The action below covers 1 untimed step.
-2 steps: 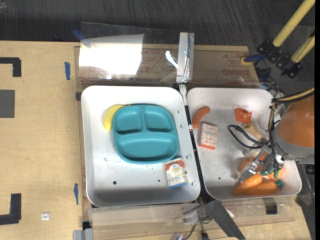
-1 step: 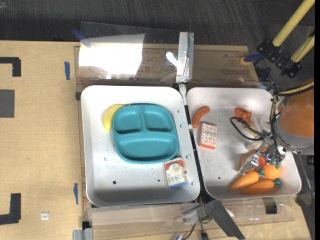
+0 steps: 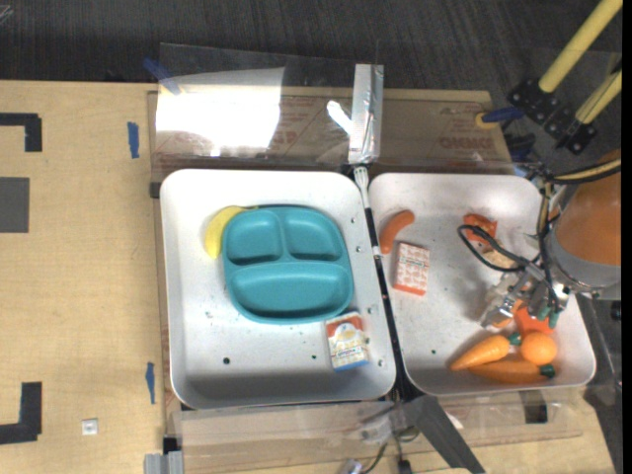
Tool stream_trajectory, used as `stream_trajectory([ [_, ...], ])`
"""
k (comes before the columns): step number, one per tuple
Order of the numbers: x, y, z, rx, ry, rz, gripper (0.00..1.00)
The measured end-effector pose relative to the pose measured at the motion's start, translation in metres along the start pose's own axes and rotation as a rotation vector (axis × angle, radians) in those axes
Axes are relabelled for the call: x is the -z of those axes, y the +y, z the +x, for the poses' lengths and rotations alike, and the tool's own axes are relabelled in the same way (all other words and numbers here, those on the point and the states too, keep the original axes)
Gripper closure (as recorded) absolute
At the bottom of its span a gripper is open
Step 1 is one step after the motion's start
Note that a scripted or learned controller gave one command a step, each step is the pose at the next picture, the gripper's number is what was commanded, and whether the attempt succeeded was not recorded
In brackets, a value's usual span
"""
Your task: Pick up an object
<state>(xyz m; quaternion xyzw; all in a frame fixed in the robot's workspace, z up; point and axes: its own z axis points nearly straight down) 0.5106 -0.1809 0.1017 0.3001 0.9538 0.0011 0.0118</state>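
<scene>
Several toy foods lie in the right bin (image 3: 434,349); the end effector (image 3: 513,304) hangs just above the carrot (image 3: 484,354), its state untellable. A centred descent is advised.

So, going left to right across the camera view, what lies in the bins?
Yellow piece → teal divided plate → small carton → orange sausage → white-and-orange packet → toy carrot → small orange ball.

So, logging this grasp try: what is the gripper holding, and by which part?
Cannot be told: the gripper sits low over the orange toy pile, its hold hidden by cables.
</scene>
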Motion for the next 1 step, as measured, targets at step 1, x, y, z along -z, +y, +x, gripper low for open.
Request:
stream_trajectory([
  [1,0.1238,0.0741,0.0182,-0.038,0.008,0.0,1.0],
])
